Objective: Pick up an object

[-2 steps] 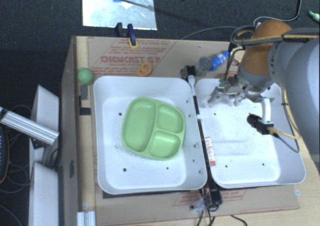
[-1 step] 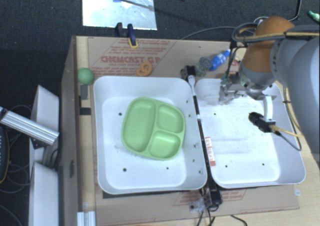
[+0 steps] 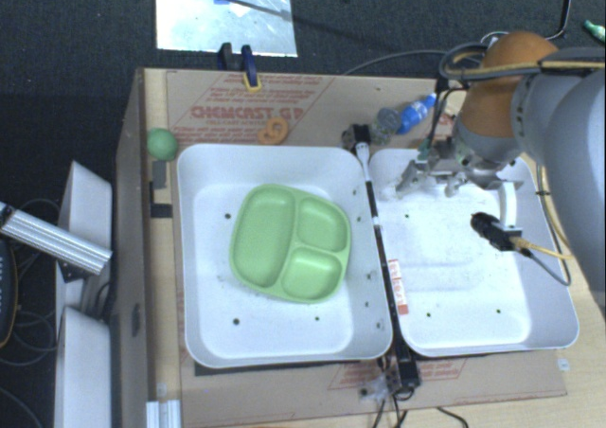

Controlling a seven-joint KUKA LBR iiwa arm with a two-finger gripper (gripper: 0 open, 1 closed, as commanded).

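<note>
Tray (image 3: 289, 242), the one loose item seen in either bin, lies flat near the middle of the left bin (image 3: 204, 322), clear of all four walls. It is pale green, a rounded square with one long compartment and two smaller ones, low-rimmed and seemingly rigid plastic. Tool (image 3: 431, 180) hangs over the back left corner of the right bin (image 3: 544, 327), well apart from the tray, with the divider between the bins lying between them; its fingers stand apart with nothing between them. Judgement: a good pick needs the tool carried across the divider, lowered over a rim or partition ridge, and closed there, since the flat floors offer no purchase. Both bins sit on the counter (image 3: 303, 99).
</note>
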